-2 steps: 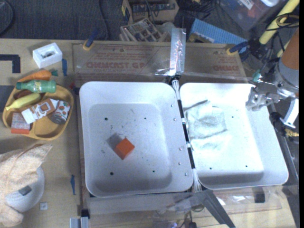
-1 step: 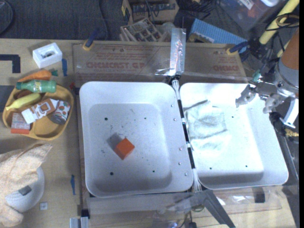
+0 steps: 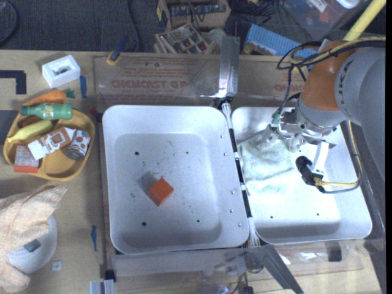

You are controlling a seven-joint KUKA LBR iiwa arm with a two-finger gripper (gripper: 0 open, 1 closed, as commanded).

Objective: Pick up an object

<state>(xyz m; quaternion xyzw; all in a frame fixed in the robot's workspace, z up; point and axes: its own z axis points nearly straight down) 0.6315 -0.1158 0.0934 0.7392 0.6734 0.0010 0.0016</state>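
An orange block [image 3: 161,191] lies in the left bin [image 3: 122,127], a little left of its middle, with a small grey mark beside it. My gripper [image 3: 283,130] hangs low over the upper left part of the right bin [image 3: 349,225], below the orange band of the arm [image 3: 321,90]. Just under and left of the gripper, a pale translucent patch [image 3: 264,157] lies on the bin floor. Nothing shows in the gripper's grasp. The block is far to its left, across the wall between the bins.
A black and yellow cable [image 3: 318,179] trails from the wrist across the right bin. Left of the bins sit a yellow bowl [image 3: 67,169] of toy food, a white box [image 3: 61,70] and a cloth [image 3: 27,225]. Cardboard [image 3: 159,81] lines the back edge.
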